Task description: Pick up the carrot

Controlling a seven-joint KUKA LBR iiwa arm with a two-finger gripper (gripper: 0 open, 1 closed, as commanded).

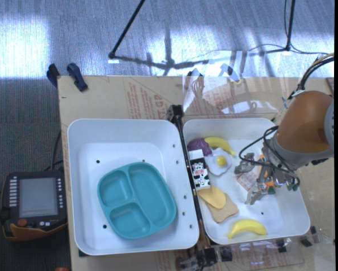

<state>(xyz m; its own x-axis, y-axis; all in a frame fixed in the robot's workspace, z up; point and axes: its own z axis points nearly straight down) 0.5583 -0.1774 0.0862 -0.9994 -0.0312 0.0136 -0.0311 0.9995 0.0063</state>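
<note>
Lying nearest in the right bin (293,222) was a banana (247,227); beyond it, the gripper (263,184) stood with its fingers closed on the carrot (261,178), an egg (220,163) to its left.

Bench (129,95), surfaced in brown cardboard-like sheet, viewed from above at a slant. Two shallow white bins sat directly on it, side by side and touching along their inner edges: the left bin (84,151) and the right bin (293,219). Two blue clamps (67,75) gripped the bench's far left corner.
</note>
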